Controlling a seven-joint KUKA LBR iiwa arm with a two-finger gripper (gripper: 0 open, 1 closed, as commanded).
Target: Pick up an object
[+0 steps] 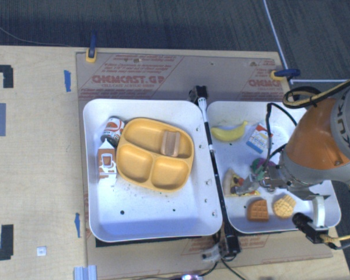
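You are looking down on a pale wooden bench (29, 174) with a brown Chemcast-printed sheet under two shallow white bins; dark carpet lies beyond the far edge. The left bin (146, 220) carries a yellow divided plate (146, 165) with a small brown block (170, 143) in its far right compartment. A can (111, 130) and a small brown-and-white carton (107, 163) sit just left of the plate, against the bin's left wall.

In the right bin (236, 223) you have a banana (228, 132) near the far wall, a white-and-blue packet (257, 137) just right of it, a toast-like piece (257, 209) and a waffle-like piece (284, 205) side by side near the front, and a small multicoloured jumble (240, 184) towards the left.

The arm's orange band (318, 139) hangs over the right bin's right half. The gripper (263, 177) is low in the bin, between the jumble and the waffle; you cannot tell how its fingers stand or whether they have anything.
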